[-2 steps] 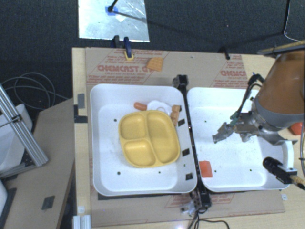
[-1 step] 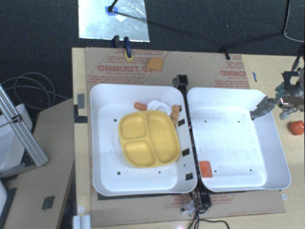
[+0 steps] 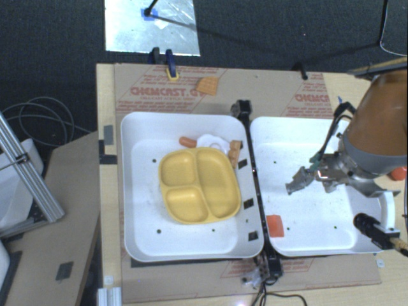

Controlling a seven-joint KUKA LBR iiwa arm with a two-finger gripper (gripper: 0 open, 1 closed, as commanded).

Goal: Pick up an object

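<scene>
Approach step. Gripper [image 3: 298, 182] hovers in the right bin [image 3: 331, 244], fingers slightly parted, holding nothing. Orange block [image 3: 275, 225] lies near the bin's front-left corner. Next: shift there, descend, close.

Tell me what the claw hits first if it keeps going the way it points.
Likely the bare floor of the right bin; the claw points left and downward, and the orange block lies off that line. Depth is unclear.

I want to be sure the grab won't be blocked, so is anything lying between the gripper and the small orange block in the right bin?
Nothing visible stands in the way. The gripper hovers over the bare floor of the right white bin, and the small orange block lies below-left of it, by the bin's left wall, with bare floor between.
</scene>
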